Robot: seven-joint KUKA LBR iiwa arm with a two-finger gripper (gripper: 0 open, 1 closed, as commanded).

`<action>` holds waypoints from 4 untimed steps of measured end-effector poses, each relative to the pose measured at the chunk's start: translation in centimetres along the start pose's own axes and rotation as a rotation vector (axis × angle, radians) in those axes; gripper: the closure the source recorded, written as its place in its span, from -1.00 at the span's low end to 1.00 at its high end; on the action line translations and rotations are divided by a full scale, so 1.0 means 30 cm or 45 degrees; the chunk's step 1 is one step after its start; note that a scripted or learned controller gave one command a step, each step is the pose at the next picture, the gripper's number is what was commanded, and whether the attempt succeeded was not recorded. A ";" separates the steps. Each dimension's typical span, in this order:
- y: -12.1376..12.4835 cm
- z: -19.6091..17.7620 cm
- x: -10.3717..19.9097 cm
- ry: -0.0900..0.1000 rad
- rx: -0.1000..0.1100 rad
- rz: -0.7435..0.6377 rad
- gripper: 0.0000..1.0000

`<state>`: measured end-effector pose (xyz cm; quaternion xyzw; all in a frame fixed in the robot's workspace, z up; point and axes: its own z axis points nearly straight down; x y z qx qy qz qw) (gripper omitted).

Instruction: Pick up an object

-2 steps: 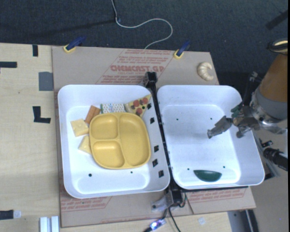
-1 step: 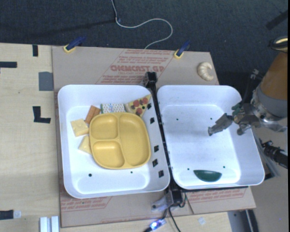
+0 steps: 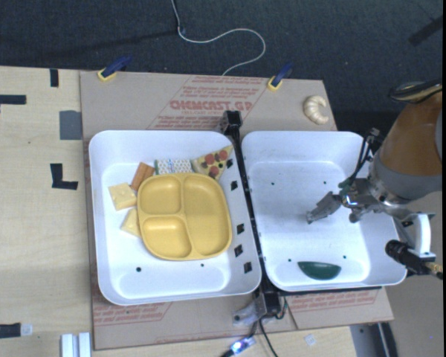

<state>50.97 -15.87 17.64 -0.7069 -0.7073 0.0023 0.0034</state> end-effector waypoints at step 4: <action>0.058 0.124 0.012 -0.002 -0.013 -0.002 1.00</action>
